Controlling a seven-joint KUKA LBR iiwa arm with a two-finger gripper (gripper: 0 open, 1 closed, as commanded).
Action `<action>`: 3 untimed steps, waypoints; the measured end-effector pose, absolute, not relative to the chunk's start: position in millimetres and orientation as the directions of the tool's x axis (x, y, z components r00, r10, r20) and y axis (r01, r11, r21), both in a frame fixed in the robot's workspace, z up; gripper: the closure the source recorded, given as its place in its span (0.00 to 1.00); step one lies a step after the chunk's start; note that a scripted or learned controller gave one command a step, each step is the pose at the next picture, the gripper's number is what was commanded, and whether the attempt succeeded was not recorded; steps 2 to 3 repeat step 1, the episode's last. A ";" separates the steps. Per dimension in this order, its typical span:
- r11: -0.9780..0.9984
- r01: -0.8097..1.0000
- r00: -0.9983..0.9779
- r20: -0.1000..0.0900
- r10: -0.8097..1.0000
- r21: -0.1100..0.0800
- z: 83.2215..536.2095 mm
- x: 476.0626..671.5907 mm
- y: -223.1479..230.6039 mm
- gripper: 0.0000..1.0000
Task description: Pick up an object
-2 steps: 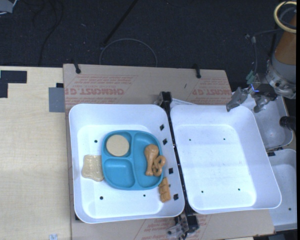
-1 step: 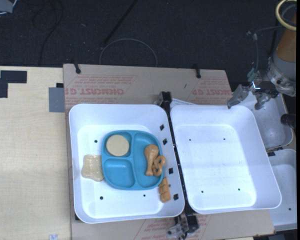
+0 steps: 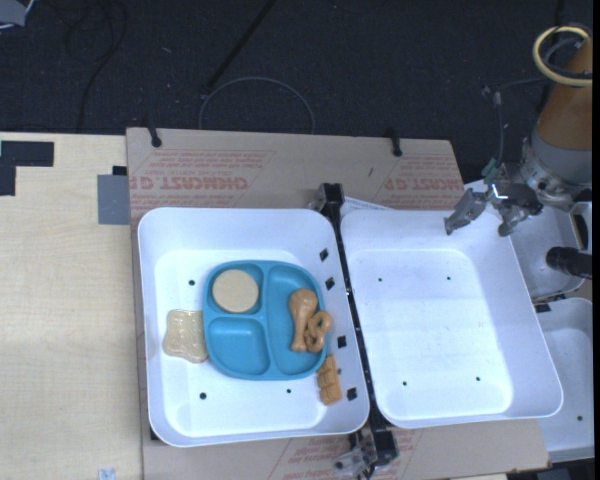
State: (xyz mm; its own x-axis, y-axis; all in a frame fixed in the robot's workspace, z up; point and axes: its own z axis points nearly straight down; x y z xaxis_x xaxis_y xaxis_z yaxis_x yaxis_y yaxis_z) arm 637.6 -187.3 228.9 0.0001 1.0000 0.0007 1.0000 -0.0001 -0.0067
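The robot arm (image 3: 565, 118) hangs over the far right corner of the right bin (image 3: 450, 318), its gripper (image 3: 486, 214) spread open with the 2 fingers apart and nothing between them. The blue plate (image 3: 250, 353), well to the left in the left bin (image 3: 180, 248), carries a round cracker (image 3: 234, 290) and a pretzel (image 3: 308, 320). A pale biscuit (image 3: 185, 335) touches the plate's left edge; a small brown snack (image 3: 328, 380) lies just off its near right corner.
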 end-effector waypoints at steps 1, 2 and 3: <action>0.000 1.000 0.000 0.002 1.000 -0.008 165.5 641.8 -186.8 0.00; 0.000 1.000 0.000 0.002 1.000 -0.008 165.5 641.8 -186.8 0.00; 0.000 1.000 0.000 0.002 1.000 -0.008 165.5 641.8 -186.8 0.00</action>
